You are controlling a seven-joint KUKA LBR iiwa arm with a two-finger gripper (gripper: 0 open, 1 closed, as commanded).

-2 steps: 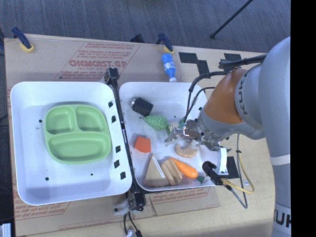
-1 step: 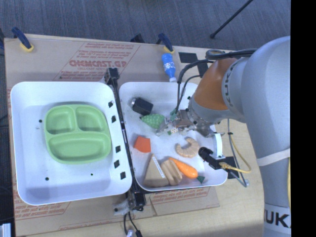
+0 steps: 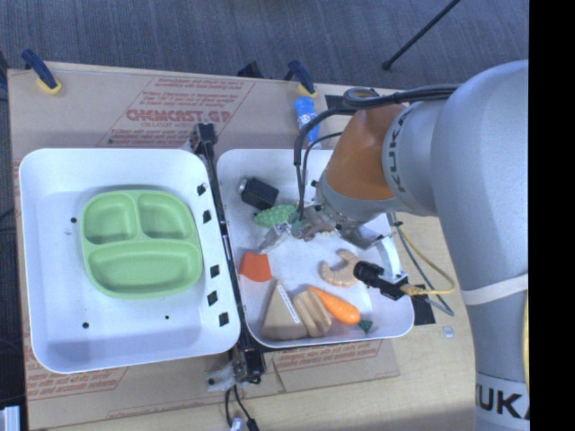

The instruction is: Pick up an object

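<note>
On the cardboard-covered desk (image 3: 81, 106), the tool (image 3: 301, 227) hangs over the crowded right white bin (image 3: 269, 162), beside a green leafy toy (image 3: 275, 215); its grip cannot be told.

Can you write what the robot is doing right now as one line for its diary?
phase: reaching into right bin | gripper: low, beside green toy | grasp: unclear | green tray: in left bin

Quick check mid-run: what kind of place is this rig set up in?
Probably a robotics lab test bench: two white bins clamped on cardboard, toy food such as a carrot, and a green divided plate under the arm.
</note>
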